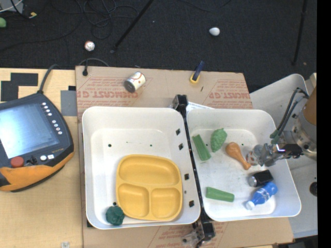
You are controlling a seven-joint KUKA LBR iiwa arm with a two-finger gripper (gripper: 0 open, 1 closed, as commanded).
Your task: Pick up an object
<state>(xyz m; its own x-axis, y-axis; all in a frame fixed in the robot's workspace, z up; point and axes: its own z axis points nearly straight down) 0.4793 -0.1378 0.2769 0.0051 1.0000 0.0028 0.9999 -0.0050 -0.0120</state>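
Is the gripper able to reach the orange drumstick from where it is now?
Probably yes. The gripper is just right of the orange drumstick in the right bin, and nothing lies between them or on the drumstick.

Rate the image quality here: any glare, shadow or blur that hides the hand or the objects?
Camera view: lighting is even and soft, with faint shadows under the yellow tray; the white right bin is bright but not blown out, so the green sticks and blue bottle read clearly; the hand is small and slightly soft, its finger state unreadable; the floor behind is dark.
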